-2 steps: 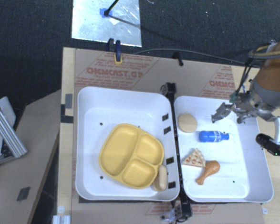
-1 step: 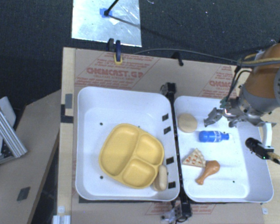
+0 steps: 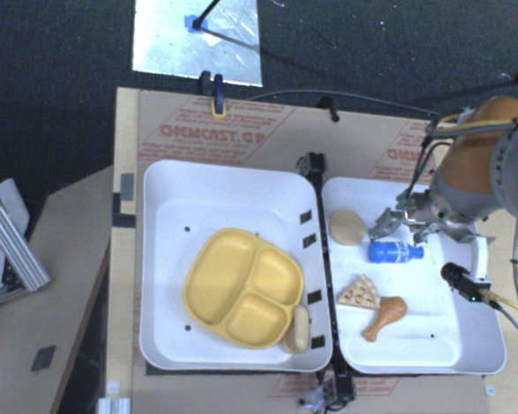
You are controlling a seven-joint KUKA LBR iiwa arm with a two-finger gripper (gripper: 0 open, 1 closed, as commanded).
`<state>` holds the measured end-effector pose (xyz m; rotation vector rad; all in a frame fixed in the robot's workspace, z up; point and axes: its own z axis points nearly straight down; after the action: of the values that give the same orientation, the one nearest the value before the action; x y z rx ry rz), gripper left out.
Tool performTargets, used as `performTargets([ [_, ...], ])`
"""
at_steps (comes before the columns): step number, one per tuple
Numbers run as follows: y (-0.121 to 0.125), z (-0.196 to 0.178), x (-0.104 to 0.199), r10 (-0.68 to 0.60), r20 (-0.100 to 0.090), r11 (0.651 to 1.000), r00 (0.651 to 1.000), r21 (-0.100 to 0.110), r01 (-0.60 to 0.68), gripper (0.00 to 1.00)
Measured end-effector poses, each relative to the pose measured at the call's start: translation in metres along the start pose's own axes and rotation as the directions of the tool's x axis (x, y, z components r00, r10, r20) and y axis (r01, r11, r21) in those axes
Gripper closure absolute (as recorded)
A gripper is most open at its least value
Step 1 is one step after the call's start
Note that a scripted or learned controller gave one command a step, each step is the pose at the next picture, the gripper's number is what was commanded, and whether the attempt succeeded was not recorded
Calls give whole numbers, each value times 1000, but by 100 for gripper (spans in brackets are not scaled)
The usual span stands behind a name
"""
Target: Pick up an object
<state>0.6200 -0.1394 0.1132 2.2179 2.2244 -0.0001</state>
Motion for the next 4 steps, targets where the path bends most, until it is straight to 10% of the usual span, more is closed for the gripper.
performTargets([
  [1,1,29,0,0,0,1000,1000,0,0,0],
  [2,2,17,0,-2,1,1000,1000,-4,2,100],
  [4,14,-94,1,-3,1,1000,1000,-9,3,100],
])
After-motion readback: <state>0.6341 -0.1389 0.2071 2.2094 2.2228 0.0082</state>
